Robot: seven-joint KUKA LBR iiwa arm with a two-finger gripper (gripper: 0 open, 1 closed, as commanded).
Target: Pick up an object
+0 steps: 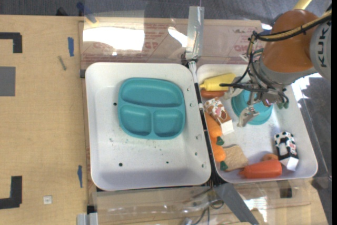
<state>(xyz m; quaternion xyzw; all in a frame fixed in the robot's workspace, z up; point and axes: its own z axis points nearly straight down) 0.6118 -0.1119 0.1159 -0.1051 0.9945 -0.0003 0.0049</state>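
Bright even light, white glare on clear sheet [113, 34] in the upper left of the frame, soft shadows, slight overall blur

Faint reddish print shows on the clear sheet [158, 39] behind the bins, too blurred to read.

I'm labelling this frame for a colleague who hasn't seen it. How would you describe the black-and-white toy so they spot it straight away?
Start at the right bin, the one crowded with small items. Look along its right wall toward the near corner: the black-and-white toy sits there on bare white floor. It is the only black-patched item, just above the red-orange piece.
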